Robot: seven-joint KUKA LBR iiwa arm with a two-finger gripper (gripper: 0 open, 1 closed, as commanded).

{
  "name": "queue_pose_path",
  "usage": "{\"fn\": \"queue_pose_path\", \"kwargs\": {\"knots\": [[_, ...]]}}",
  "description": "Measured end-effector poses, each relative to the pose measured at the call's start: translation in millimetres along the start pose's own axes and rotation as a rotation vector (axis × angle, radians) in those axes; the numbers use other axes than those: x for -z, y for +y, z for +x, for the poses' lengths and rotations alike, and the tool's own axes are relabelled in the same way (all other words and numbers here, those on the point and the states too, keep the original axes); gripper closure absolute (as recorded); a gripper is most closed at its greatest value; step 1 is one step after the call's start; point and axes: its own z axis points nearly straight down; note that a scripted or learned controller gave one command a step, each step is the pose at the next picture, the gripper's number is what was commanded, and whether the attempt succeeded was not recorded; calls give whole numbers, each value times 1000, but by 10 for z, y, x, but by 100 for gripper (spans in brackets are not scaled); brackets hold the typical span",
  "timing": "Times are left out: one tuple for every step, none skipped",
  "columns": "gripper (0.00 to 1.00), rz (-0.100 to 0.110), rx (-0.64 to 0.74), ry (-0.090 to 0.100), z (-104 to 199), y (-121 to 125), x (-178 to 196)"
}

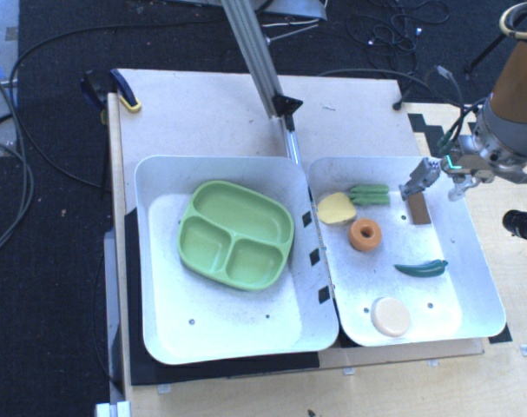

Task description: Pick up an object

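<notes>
Overhead, 2 shallow white bins sit side by side on a pale bench point(202, 102), which is ringed by black cables on a dark floor. A grey metal strut point(250, 46) slants down from the top centre of the frame and ends at the seam where the bins meet. A small blue and yellow item point(124, 91) lies at the bench's upper left corner.

The left bin point(159, 320) holds 1 green divided plate point(236, 234) with 3 compartments, lying flat near the bin's centre.

The right bin point(471, 302) holds 5 loose objects, well apart from one another except the first 2: a yellow piece point(336, 208) at upper left, just beside a green ridged piece point(369, 195); an orange ring point(365, 234) below them; a dark green pepper point(422, 268) toward the right; and a cream round disc point(390, 316) near the lower edge.

The gripper point(417, 196) reaches in from the right edge and hangs over the upper right part of the right bin. A brown block point(418, 208) shows at its tip; whether the fingers are clamped on it or spread cannot be told.
</notes>
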Motion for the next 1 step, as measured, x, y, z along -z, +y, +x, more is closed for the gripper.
{"fn": "queue_pose_path", "kwargs": {"knots": [[0, -1, 0, 0, 0, 2, 3]]}}
